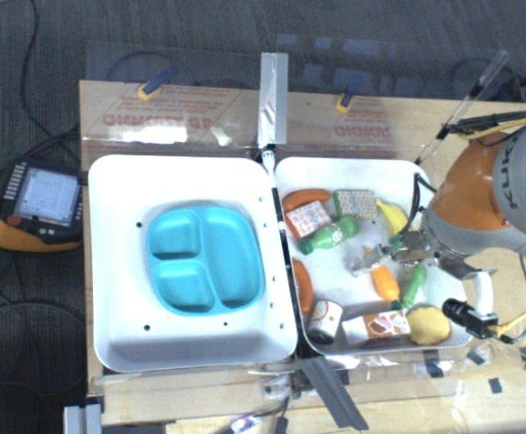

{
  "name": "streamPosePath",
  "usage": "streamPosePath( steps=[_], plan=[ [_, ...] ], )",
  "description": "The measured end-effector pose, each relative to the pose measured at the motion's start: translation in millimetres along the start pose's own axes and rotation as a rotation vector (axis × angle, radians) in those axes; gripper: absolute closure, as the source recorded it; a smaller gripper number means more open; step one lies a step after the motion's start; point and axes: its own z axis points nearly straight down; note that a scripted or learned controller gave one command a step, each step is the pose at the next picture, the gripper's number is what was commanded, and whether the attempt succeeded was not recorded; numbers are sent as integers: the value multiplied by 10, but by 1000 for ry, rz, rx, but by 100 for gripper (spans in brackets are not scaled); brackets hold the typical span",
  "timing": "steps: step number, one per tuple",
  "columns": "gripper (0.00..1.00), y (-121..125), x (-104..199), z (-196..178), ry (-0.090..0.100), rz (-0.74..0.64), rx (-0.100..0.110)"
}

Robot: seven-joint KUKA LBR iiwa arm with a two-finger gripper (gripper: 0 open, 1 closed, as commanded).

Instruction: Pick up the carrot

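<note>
The carrot [385, 283], a short orange piece, lies in the right bin [335, 170] toward its right side. My gripper [383, 258] hangs just above the carrot's upper end, reaching in from the right below the orange wrist band [466, 193]. I see nothing lifted off the bin floor. A green vegetable [414, 284] lies right beside the carrot on its right.
The right bin also holds a banana [391, 215], a lemon [428, 325], a flat snack box [385, 325], a can [324, 319], a green bottle [328, 235], a red-and-white packet [310, 217] and a checkered box [355, 204]. The left bin [118, 315] holds a blue divided tray [204, 256].
</note>
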Motion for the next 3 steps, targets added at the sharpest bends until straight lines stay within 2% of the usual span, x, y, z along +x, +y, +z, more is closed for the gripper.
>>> streamPosePath(
  steps=[1, 2, 3],
  plan=[
    [100, 26, 14, -94, 3, -2, -4],
    [100, 38, 185, -4, -7, 142, 0],
    [100, 155, 634, -2001, -6, 237, 16]
  ],
)
